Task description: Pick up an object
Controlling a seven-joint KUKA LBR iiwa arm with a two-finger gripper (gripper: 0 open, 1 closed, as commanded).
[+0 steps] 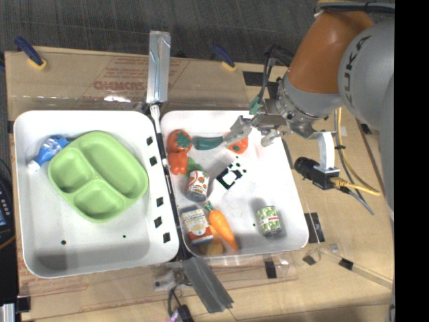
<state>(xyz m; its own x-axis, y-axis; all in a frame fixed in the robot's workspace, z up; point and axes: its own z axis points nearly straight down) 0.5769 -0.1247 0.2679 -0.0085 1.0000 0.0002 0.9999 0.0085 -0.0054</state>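
Two shallow white bins sit side by side on the bench. Left bin (40,247) holds a green divided plate (98,174), with a blue item (49,147) partly under the plate's 10 o'clock edge; its nature cannot be determined.

Right bin (288,200) contents, taken from bin centre: an orange-red toy pepper (177,151) at 10 o'clock against the left wall, with a dark green piece (208,141) just beside it at 11 o'clock; a small printed can (197,185) at 9 o'clock; a black-and-white marker block (231,174) near centre; a green-labelled can (269,221) at 4 o'clock, standing apart from the others; a toy carrot (221,227) at 6 o'clock, touching a labelled jar (196,224) at 7 o'clock.

Gripper (249,131) is over the bin's 12 o'clock area, arm entering from 3 o'clock. Fingers stand moderately apart. A small orange object (239,143) shows at the left fingertip; whether it is clamped between the fingers cannot be told from this view
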